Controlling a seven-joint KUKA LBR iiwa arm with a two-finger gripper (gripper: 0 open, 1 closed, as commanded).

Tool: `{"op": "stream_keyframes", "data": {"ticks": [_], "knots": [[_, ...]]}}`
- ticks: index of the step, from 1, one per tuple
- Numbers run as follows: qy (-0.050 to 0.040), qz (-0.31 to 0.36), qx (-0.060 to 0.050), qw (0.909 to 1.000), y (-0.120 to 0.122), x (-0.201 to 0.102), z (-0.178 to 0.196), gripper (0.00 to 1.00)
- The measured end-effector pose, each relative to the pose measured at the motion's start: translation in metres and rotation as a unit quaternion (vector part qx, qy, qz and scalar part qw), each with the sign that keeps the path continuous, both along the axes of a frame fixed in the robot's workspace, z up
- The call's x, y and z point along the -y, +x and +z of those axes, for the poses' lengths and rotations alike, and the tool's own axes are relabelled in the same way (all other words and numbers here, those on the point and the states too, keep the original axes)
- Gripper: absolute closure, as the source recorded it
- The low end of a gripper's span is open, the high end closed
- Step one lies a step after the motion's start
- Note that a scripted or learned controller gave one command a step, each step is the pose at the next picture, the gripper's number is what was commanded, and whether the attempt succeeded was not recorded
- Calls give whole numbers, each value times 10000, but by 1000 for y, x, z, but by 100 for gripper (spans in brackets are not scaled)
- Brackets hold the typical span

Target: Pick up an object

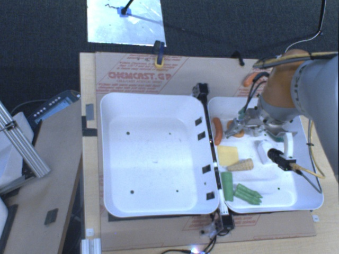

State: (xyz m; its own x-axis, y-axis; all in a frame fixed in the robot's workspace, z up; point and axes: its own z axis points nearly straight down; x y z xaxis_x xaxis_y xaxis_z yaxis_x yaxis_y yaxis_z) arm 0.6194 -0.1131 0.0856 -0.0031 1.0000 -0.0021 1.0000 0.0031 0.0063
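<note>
You are looking at the arm (296, 86) reaching in from the right and hanging its gripper (239, 126) low over the far-left part of the right bin (312, 194). Whether anything sits between the jaws, or whether they are spread or closed, you cannot tell from this slant.

Just beside the gripper, an orange sausage-shaped piece (216, 129) is lying along the bin's left wall, and another orange piece (237, 131) is sitting right under the tool. Nearer to you, one yellow wedge (228, 155) and one pale corn-like cone (240, 166) are touching each other. Two green pieces are lying at the near-left: a stubby one (226, 186) and a longer one (248, 193). A white block (264, 151) is resting near the centre.

You are probably dealing with light, stiff, smooth plastic toy food, so expect slipping. Pinch the sausage across its narrow middle, not end to end.

The left bin (153, 152) is sitting alongside.
</note>
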Motion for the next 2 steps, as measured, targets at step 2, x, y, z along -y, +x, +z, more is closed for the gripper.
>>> {"op": "stream_keyframes", "data": {"ticks": [2], "knots": [[5, -12, -32, 10000, 25, -21, -1, 0]]}}
